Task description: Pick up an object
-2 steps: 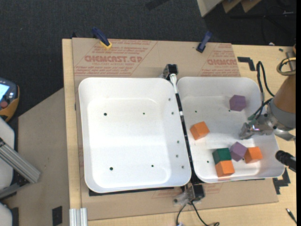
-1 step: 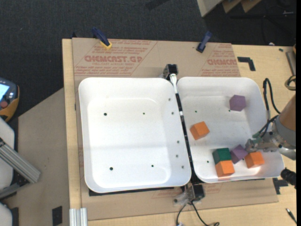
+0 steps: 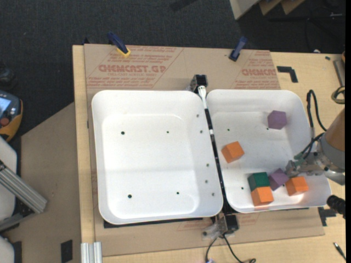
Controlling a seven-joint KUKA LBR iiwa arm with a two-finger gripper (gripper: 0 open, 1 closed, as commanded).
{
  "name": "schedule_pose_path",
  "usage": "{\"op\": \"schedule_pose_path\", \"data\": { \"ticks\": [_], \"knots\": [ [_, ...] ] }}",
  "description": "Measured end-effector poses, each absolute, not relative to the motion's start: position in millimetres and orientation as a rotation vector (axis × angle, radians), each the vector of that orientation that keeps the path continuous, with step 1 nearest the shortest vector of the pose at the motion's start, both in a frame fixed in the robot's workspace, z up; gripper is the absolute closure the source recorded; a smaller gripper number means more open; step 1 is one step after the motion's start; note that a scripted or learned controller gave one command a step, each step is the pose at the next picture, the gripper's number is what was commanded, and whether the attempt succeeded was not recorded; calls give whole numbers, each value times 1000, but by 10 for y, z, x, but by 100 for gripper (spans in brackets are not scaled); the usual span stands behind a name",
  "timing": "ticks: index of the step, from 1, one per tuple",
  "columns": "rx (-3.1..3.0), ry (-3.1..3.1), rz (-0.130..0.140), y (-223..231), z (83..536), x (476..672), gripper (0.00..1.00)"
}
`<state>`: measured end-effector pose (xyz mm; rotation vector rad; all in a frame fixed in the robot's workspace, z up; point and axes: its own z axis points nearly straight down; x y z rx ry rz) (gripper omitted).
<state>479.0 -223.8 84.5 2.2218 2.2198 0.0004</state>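
At the lower right of the frame the gripper hovers low in the right bin, just above a purple block and an orange block; whether it is open, I cannot tell; the left bin sits alongside.

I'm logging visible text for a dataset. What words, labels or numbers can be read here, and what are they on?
"CHEMCAST GP": red print on the brown board above the left bin, roughly legible.
A second red print on the board above the right bin, partly hidden, too blurred to read.
No readable text on the blocks.
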Motion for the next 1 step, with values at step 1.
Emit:
{"op": "schedule_pose_path", "data": {
  "ticks": [1],
  "knots": [
    [2222, 2220, 0, -2238, 845, 4790, 100]
  ]
}}
